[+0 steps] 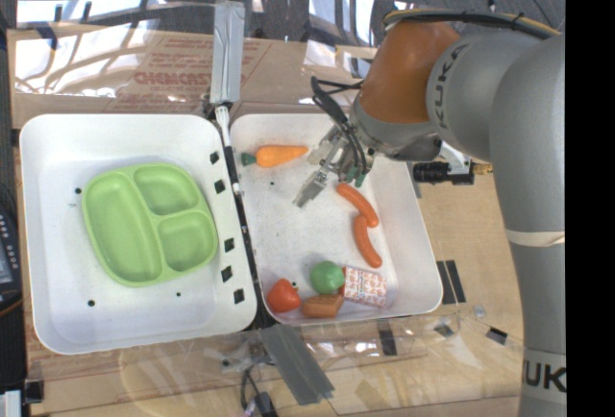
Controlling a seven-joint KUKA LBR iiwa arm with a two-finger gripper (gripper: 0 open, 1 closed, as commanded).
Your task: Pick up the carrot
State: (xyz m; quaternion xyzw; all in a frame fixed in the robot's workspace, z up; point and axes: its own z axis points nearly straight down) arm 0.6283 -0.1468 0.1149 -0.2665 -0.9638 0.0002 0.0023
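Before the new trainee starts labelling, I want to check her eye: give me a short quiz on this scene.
1. True or false: the carrot lies in the same bin as the green divided plate.
2. Which lies nearest the end effector? A) the plate B) the upper sausage C) the tomato
3. Fill in: the carrot lies near the right bin's ____ edge in the camera view.

Key: 1 false, it is in the right bin; the plate is in the left bin. 2 B. 3 top.
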